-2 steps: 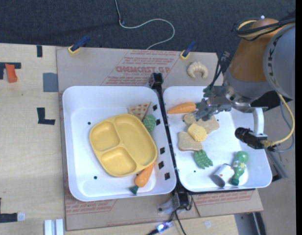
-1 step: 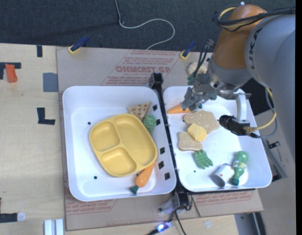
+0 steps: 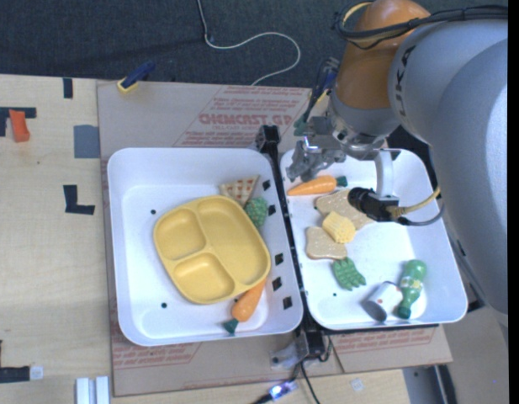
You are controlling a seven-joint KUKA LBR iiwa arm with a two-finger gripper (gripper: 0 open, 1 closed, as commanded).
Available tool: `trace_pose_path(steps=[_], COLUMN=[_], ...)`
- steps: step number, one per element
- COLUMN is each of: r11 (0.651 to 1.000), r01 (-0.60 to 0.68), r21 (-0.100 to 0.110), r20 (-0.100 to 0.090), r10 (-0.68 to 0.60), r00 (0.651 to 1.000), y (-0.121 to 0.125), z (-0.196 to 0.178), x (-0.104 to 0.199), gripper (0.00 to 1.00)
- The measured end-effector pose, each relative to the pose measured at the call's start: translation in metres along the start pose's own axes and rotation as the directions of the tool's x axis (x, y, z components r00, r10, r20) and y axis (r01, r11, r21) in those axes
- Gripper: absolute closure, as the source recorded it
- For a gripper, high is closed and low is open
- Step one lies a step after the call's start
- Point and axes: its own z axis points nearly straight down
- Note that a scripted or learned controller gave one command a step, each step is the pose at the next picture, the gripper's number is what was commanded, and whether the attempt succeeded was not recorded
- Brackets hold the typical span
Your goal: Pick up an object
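**Over the far left corner of the right bin: gripper beside a carrot**

In the camera view, the gripper [image 3: 303, 165] hangs over the far left corner of the right bin [image 3: 448, 255], close to the wall the two bins share. From this angle it cannot be told whether it is open or closed, and nothing can be seen held in it. The grey arm [image 3: 452, 66] comes in from the right, its orange band [image 3: 378, 53] above the wrist.

An orange carrot [image 3: 314, 187] lies just near of the gripper, pointing left to right, its green top to the right. Whether the gripper touches it cannot be told. Nearer than the carrot is a tan biscuit [image 3: 333, 202], with a yellow piece [image 3: 338, 225] lying against it, and a second tan biscuit [image 3: 323, 244] nearer still. A green leafy toy [image 3: 349, 273] lies near of that. At the near right corner sit a green bottle-shaped toy [image 3: 410, 286] and, just left of it, a grey and white can [image 3: 382, 300].

In the left bin [image 3: 116, 225] a yellow divided plate [image 3: 210, 247] lies tilted across the middle. A waffle wedge [image 3: 240, 188] and a green toy [image 3: 257, 211] lie at its far right edge, beside the shared wall. A second carrot [image 3: 246, 303] rests at the plate's near right edge.

Both bins stand on a cardboard sheet [image 3: 242, 116] on the bench.
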Motion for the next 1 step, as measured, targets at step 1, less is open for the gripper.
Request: trace_pose_path(steps=[1], r11=[1.0], r01=[-0.004], r21=[0.0], r20=[0.001], r10=[0.004], r00=[1.0], y=[0.0032], z=[-0.0067], x=[0.0072], gripper=[1.0])
